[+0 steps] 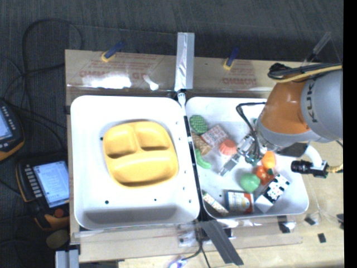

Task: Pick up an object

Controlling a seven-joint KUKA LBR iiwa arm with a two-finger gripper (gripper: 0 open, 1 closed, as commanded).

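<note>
The arm is reaching into the right bin (192,108) w/ the gripper (245,152) hanging at approx. bin centre, finger state can't be told, toys lying round it: pink piece (227,147) at 9 o'clock, green ball (250,181) at 6, yellow tray (140,152) sitting in the left bin (83,205).

A yellow divided tray (140,152) lies in the left white bin (83,205); blue clips (111,51) hold the backboard

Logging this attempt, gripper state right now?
Gripper: cannot be told. It sits low in the right bin among the small objects, next to the pink one.
</note>
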